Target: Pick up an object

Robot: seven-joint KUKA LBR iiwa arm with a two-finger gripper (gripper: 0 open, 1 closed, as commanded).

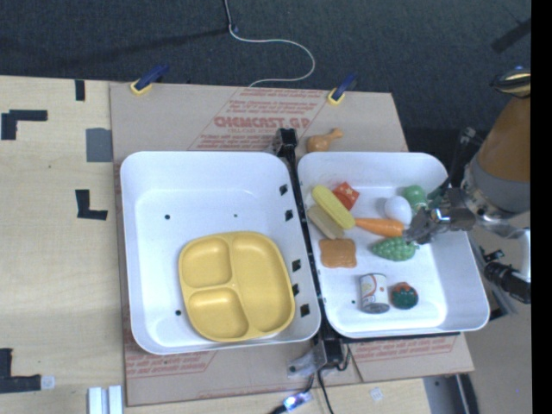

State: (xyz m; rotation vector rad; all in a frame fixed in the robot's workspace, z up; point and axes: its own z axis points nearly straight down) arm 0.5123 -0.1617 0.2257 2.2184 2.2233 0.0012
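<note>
Toy foods [355,222] scattered in right bin [457,300]

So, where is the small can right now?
The can lies in the right bin, near its front edge, between the brown piece and the round red-green toy.

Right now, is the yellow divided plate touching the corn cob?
Apart. The camera view shows the yellow divided plate in the left bin and the corn cob in the right bin, the bin walls between them.

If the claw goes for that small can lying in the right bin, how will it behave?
The small can lies on its side, so it will probably roll if nudged. Its curved, seemingly smooth wall may slip between fingers. It looks rigid and likely light, and the red-green toy beside it could get bumped.
</note>
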